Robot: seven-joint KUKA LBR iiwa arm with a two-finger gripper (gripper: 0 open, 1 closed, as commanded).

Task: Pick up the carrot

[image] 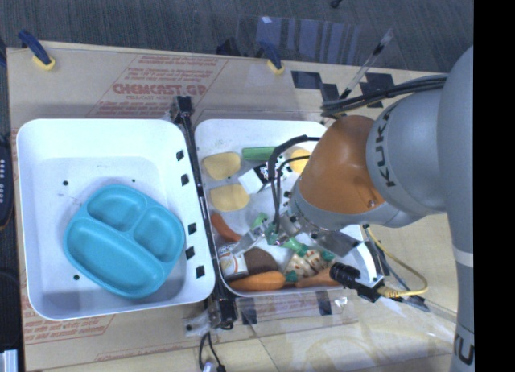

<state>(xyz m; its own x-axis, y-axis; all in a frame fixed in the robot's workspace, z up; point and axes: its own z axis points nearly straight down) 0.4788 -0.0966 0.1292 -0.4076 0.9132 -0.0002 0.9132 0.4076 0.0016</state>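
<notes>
The carrot (257,282) is a long orange piece lying flat along the near wall of the right bin (241,130). My gripper (276,233) hangs below the arm's orange band, low over the middle of that bin. It sits just above and behind the carrot, among small green and beige items. The wrist hides most of the gripper and the bin's right half.
Two pale yellow pieces (228,196), a green stick (259,153), a reddish-orange sausage-like piece (224,226) and a dark brown item (259,259) share the right bin. A blue divided plate (125,237) lies in the left bin (48,141). Cables trail at the bench's front right.
</notes>
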